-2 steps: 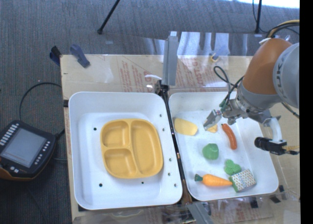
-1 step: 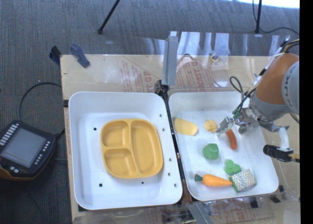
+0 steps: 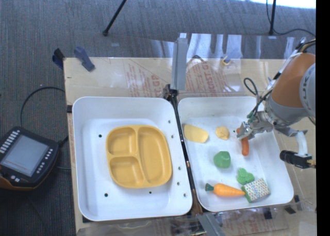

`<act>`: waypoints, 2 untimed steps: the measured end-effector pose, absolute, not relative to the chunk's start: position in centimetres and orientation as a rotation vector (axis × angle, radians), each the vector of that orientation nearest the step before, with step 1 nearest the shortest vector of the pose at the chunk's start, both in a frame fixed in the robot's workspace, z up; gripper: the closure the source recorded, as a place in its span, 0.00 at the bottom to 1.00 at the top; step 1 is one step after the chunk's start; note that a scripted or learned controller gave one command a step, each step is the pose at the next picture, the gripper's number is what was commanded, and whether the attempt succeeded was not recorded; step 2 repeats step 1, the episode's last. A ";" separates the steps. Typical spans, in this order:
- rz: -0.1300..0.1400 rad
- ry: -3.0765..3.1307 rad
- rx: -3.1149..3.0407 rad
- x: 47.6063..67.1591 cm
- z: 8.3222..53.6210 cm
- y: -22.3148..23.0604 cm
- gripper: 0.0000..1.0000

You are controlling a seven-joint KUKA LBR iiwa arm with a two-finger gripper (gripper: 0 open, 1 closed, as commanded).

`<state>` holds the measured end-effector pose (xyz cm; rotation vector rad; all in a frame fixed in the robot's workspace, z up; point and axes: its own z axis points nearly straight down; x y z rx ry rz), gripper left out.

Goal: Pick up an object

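My gripper hangs over the right bin, near its upper right part. A small orange-red sausage-shaped piece lies lengthwise directly under the gripper's tip, touching it or nearly so. It is unclear whether the piece is gripped or resting on the bin floor. Other pieces in this bin are a flat yellow wedge, a small yellow lump, a green lump, a green leafy piece, a carrot and a small patterned box.
The left bin holds a yellow three-compartment plate. A grey post stands behind the divide between the bins. The arm's grey and orange wrist comes in over the right bin's far right corner. A teach pendant lies on the floor left of the bench.
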<state>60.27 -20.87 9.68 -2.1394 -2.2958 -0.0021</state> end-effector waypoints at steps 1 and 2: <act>0.001 -2.421 -1.998 59.1 8.8 -19.7 1.00; 0.001 -2.421 -1.998 59.1 8.8 -19.7 1.00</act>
